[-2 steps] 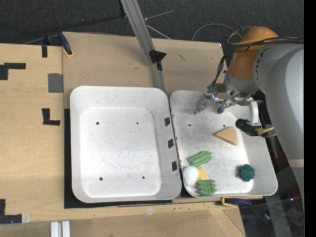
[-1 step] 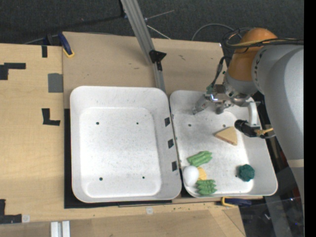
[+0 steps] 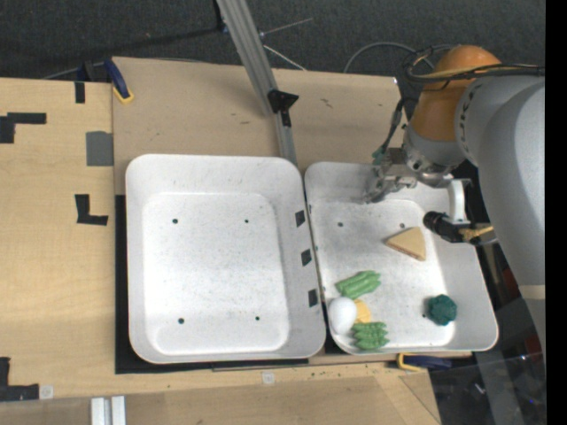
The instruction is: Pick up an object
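Gripper (image 3: 383, 187) sits over the far end of the right bin (image 3: 341, 177); can't tell if it's open or shut, nothing visibly held. Pickable stuff is all nearer the front: tan wedge (image 3: 407, 243), green pod (image 3: 358, 283), white egg (image 3: 342, 312) w/ yellow bit (image 3: 362, 310), another green pod (image 3: 370, 335), dark green ball (image 3: 441, 308). Risks, imo: wedge's slanted faces may slip out; egg/pod cluster is packed against the rim, so a grab there could catch two things or hit the wall.

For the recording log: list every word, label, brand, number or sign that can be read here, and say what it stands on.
None: no readable text anywhere.
The black tape marks on the bench are plain shapes, not letters.
The two white bins, the toys and the arm carry no legible label.
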Robot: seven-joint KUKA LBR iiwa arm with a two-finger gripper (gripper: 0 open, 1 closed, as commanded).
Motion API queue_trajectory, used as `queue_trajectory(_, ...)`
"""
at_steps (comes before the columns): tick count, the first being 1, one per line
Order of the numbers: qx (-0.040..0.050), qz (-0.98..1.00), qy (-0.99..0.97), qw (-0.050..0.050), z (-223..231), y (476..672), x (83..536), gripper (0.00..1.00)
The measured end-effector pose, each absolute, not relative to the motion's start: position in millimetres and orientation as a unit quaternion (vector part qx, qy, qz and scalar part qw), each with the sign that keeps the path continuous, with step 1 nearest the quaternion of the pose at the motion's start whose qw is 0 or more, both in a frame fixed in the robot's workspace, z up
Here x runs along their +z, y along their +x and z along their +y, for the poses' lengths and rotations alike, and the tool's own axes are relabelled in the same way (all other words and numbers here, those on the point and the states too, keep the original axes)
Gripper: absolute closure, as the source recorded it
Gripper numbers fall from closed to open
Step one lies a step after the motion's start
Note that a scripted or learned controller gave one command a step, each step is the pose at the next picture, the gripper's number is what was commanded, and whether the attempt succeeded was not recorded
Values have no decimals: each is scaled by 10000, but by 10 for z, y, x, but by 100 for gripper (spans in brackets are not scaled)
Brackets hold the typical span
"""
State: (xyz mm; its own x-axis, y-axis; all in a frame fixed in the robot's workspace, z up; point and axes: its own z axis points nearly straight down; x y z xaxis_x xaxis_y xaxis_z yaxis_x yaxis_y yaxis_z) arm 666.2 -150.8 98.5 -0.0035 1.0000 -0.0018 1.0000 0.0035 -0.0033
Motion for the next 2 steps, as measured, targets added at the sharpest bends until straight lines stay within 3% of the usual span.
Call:
queue_trajectory(1,-9,-7074,-7068,-13,-1515,6603,1440,100)
queue_trajectory(2,-15,-7080,-7062,-21,-1470,6712,1969,100)
